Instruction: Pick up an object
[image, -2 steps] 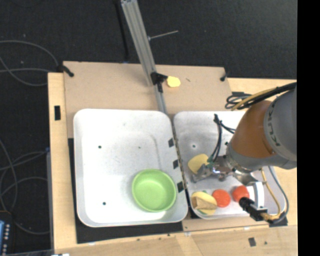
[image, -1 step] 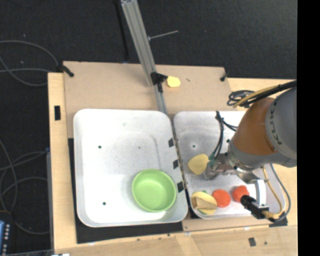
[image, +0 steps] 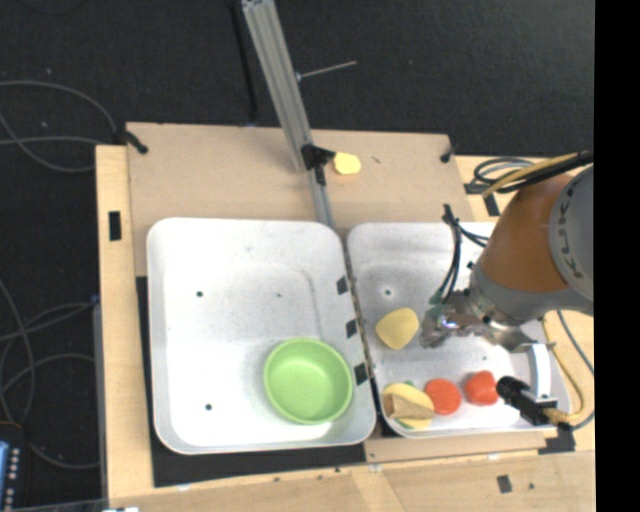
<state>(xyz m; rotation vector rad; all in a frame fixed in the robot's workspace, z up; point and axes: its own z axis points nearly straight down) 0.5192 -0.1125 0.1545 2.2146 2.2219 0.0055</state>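
In the right bin lie a yellow rounded piece, a yellow-and-tan wedge at the front edge, an orange-red ball and a red-orange block. My gripper hangs low in the right bin, just right of the yellow rounded piece and above the orange-red ball. The wrist hides its fingers, and nothing shows between them. A green bowl sits in the front right part of the left bin.
A slanted metal post rises from the back of the bench between the bins. A small yellow object lies on the board behind the bins. Cables run along the right side near the arm.
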